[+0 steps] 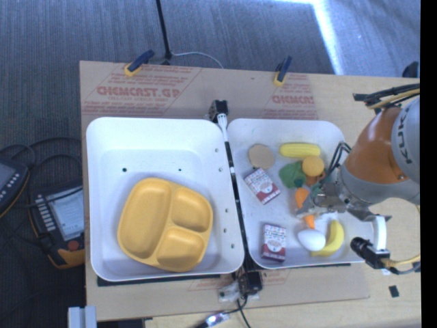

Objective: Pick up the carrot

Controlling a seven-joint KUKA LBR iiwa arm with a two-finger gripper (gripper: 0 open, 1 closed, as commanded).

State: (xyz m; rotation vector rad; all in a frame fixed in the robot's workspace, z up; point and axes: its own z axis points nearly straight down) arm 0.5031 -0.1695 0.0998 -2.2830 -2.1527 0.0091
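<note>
**Carrot in right bin, gripper right over it**

Carrot (301, 197): small, orange, stubby, tapering toward the near end. It lies in the right bin (287, 124), roughly mid-bin toward the right side, just below the green item (292, 175) and near the orange ball (313, 165). A second small orange bit (309, 220) sits just below the gripper, touching or nearly touching the egg (312, 240); can't tell whether it is part of the carrot or a separate piece.

Gripper (321, 198): low over the right bin, immediately right of the carrot. Its dark hardware hides the tips, so open or closed can't be told, and nothing is visibly held. The arm (374, 159) comes in from the right, its orange band above the bin's right wall.

Right bin contents:
- round tan disc (261, 156), far left
- yellow corn-like piece (300, 149), far side
- green item and orange ball, centre right
- two small red-and-white cartons, one mid-left (262, 185), one at the near edge (274, 242)
- white egg, near right, touching the banana (332, 240)

Left bin (102, 183): holds one yellow tray (165, 223) with three compartments, lying flat, toward the near side.

The bins sit side by side, touching along the centre seam, on a board (102, 87) with red print.
</note>
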